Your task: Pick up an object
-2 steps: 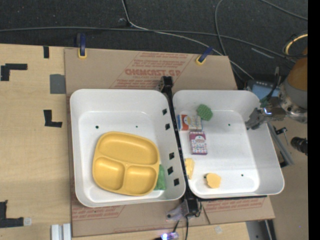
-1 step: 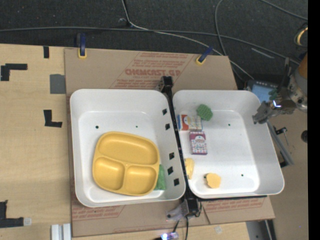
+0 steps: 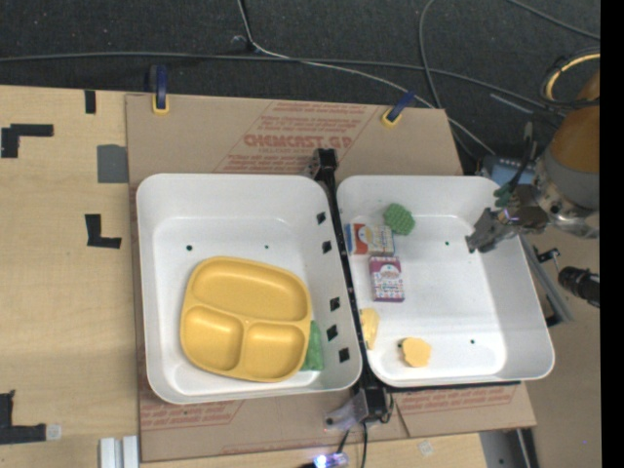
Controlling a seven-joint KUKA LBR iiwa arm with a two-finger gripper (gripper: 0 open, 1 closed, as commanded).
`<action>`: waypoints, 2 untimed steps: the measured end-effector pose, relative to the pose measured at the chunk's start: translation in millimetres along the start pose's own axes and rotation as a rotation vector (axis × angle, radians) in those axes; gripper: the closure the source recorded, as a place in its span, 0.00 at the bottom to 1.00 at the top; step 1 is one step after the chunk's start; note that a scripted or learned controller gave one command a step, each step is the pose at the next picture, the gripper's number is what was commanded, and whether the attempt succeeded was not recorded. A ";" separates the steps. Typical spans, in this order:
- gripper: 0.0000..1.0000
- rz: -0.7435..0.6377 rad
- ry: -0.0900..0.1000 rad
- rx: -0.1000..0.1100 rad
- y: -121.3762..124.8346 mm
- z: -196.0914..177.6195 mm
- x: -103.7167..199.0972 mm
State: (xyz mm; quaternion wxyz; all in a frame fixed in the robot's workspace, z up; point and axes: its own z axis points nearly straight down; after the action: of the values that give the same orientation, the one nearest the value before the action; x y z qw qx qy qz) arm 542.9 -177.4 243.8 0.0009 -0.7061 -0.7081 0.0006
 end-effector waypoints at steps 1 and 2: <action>1.00 -0.001 0.000 0.000 0.1 12.4 54.2; 1.00 0.000 0.000 -0.001 -9.5 5.5 109.6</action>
State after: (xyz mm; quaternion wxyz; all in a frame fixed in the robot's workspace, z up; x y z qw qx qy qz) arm 533.1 -67.8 238.4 0.0006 -0.7060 -0.7083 0.0004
